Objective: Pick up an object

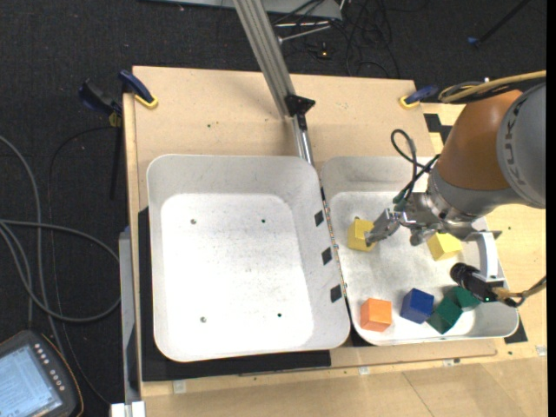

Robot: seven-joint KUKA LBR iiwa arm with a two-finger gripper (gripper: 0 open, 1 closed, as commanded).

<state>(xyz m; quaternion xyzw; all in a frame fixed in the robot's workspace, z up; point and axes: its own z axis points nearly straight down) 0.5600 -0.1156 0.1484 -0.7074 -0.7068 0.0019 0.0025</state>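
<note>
Blocks lie in the right bin; a yellow block sits at the tip of the jaws, whose state I cannot tell; the left bin rests beside it on the pale wooden worktop; dark carpet with cables surrounds.

Two white bins, faintly speckled grey inside. In the right bin: two yellow blocks, orange block, blue block, dark green block. Arm grey with orange band. Bench tan wood; floor black.
</note>
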